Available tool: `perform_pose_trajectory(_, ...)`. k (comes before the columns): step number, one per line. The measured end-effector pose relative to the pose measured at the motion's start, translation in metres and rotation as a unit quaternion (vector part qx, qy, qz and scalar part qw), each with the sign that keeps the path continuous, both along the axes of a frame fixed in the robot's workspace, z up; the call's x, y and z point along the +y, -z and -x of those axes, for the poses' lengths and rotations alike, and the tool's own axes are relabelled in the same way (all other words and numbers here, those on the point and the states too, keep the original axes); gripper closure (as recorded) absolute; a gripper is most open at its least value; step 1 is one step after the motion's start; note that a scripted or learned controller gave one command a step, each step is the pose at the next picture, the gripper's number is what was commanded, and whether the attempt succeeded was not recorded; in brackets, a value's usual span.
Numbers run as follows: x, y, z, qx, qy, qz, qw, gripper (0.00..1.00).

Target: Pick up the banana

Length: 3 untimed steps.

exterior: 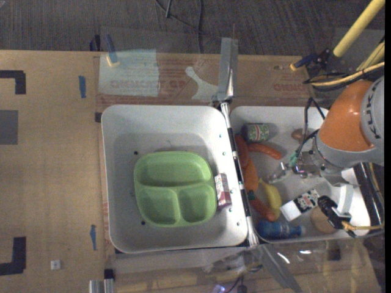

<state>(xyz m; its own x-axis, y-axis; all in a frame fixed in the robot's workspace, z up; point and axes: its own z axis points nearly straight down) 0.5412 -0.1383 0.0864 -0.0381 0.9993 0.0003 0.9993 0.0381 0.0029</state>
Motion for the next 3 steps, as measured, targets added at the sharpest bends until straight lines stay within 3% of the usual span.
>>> perform_pose_trajectory(1,0.038,0.000,0.032,0.000,-0.012,-0.0002,0.9999,0.00)
perform_pose_trajectory(2,0.036,-0.011,0.031,-0.003,-0.009,0.0007,1.0000,1.00)
perform_pose_trajectory(3,0.013,-0.175,0.008,0.000,-0.064,0.0013,0.9979,1.00)
